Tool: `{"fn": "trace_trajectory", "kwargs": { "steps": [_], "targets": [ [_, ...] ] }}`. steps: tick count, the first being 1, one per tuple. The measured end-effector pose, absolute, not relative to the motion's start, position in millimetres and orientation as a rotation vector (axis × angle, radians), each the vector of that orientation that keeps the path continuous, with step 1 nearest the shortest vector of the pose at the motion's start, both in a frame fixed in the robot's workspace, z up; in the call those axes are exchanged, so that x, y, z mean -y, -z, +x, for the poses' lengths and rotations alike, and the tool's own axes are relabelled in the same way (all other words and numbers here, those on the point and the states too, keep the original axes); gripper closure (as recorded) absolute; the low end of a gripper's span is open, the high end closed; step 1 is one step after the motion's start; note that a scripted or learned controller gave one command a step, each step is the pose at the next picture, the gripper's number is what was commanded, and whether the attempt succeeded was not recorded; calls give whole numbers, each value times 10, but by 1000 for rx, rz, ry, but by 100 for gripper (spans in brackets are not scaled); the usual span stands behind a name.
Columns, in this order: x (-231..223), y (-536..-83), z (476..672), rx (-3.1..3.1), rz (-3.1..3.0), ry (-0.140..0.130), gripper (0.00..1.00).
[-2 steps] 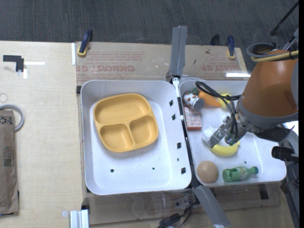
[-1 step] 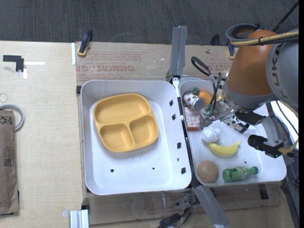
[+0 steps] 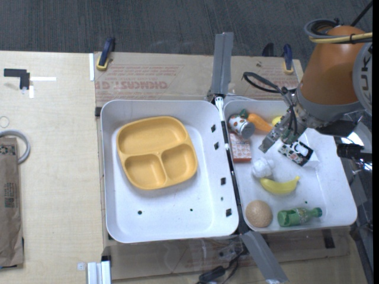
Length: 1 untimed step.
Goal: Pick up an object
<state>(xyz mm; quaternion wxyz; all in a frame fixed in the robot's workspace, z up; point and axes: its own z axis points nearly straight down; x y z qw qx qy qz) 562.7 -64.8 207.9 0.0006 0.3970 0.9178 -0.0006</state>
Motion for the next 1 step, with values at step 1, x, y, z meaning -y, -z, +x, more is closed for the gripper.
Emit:
{"fn": "trace_trajectory", "kwargs": {
  "steps": [1],
  "targets": [
    [53, -1913, 6260, -2830, 1361, 1, 100]
  ]
}}
